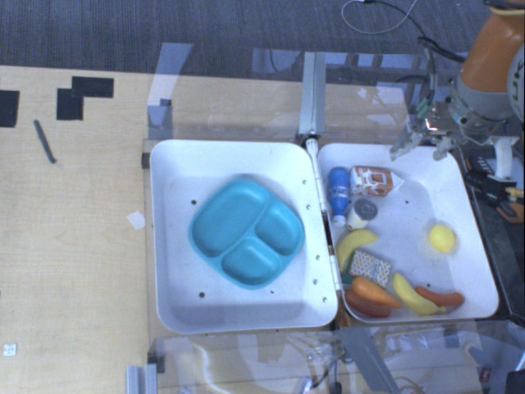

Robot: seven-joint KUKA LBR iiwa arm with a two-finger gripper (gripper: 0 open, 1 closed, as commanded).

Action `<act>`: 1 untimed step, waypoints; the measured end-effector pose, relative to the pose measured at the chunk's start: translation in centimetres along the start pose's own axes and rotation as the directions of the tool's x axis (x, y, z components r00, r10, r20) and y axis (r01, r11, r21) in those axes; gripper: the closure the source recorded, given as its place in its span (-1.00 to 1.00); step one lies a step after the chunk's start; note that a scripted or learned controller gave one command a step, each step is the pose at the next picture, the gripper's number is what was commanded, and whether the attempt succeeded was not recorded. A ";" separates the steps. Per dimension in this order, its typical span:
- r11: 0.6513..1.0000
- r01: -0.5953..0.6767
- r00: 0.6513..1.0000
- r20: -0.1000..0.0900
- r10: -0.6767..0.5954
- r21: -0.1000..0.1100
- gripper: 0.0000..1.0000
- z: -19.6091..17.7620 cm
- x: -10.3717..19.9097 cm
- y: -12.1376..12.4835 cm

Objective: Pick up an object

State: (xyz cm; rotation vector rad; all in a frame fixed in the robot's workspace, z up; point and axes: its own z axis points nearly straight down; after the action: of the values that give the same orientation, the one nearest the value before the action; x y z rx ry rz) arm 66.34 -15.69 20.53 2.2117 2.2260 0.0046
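Hovering over the far rim of the right bin (484,245), the gripper (423,144) hangs with its two fingers (404,148) spread apart and nothing between them; the grey arm with its orange band (492,48) rises behind it. Taking the yellow ball (442,238) in that bin as the landmark: the gripper is well beyond it toward the bin's far edge, a blue bottle (338,189) and a small brown carton (372,181) lie away on its left at the far end, a banana (356,242) sits to its left near the divider, a checkered packet (370,265) lies nearer and left, and a second banana (413,293) with an orange carrot-like piece (371,292) lie at the near wall. Further left, past the divider, the left bin (176,302) holds a blue sectioned plate (247,232).
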 end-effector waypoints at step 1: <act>0.989 0.149 0.989 0.008 -0.149 -0.024 -1.00 8.5 3.5 -0.2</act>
State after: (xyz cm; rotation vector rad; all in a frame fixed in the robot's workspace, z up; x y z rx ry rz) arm 66.11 -12.20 12.01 2.0244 2.3683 0.0239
